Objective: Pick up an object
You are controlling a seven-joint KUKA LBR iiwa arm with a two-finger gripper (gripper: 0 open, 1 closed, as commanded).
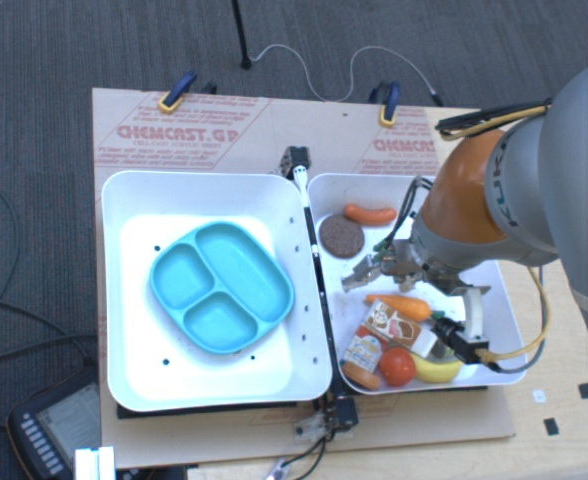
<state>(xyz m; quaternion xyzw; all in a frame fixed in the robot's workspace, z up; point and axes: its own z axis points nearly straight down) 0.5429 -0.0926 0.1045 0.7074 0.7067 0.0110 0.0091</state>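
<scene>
The two white bins look like smooth, faintly glossy plastic; the blue divided plate is matt plastic; the bench is brown board faced with printed paper; the floor is rough grey carpet; the arm has a smooth grey shell with a glossy orange band; the tomato, banana and sausage shine like plastic; the brown patty looks dull and grainy.
</scene>
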